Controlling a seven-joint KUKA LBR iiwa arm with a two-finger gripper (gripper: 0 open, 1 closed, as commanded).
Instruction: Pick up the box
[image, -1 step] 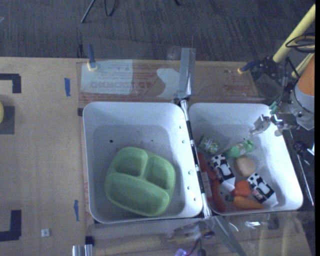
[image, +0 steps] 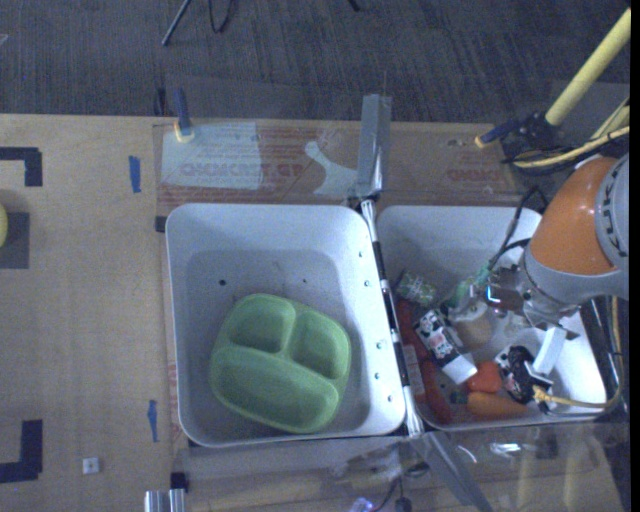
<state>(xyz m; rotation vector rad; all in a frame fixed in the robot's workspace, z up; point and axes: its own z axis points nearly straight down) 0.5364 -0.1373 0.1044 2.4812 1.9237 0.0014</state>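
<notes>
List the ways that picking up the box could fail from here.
1. The box lies in the clutter of the right bin, with a red item right beside it and an orange carrot close by. A grasp may well catch a neighbour instead, or drag one along.
2. The box sits near the bin's left wall, which probably leaves little room to close on it from that side.

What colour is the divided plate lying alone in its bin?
Plain green, no pattern. The divided plate shows best in the overhead camera view.
</notes>
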